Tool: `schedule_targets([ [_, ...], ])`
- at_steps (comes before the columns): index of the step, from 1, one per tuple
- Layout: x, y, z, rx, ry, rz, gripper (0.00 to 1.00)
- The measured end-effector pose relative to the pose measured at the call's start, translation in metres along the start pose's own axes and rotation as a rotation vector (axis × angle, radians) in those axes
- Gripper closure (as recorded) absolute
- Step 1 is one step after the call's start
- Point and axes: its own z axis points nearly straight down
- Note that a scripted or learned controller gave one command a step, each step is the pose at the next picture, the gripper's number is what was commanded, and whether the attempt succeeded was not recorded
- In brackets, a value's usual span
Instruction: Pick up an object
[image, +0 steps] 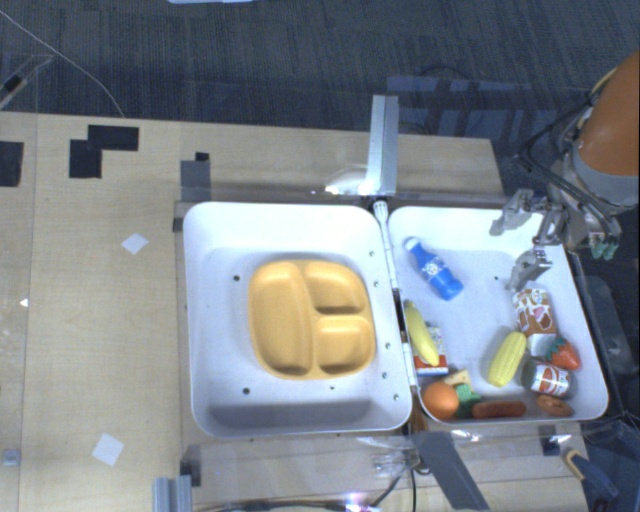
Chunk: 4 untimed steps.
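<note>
The right bin (470, 225) holds several toy foods: a blue bottle (433, 268), a yellow banana (422, 336), a corn cob (506, 358), an orange (439, 400), a brown sausage (497, 408), a small can (550, 380) and a printed packet (535, 312). My gripper (521, 240) hangs over the bin's far right corner, above the packet and to the right of the bottle. It is open, and between its fingers (529, 264) I see bare bin floor.
A yellow divided plate (308, 317) lies in the middle of the left bin (215, 300). A metal post (384, 145) stands behind the seam between the bins. Cables hang beside the arm at the right.
</note>
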Motion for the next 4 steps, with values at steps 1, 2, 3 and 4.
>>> schedule_targets([
  [1,0.028,-0.050,0.120,-0.003,0.012,-0.086,0.00],
  [2,0.080,-0.061,0.151,0.001,-0.001,0.098,0.00],
  [3,0.056,-0.056,0.152,0.001,-0.004,0.562,0.00],
  [4,0.111,-0.062,0.092,0.002,0.001,0.787,0.00],
])
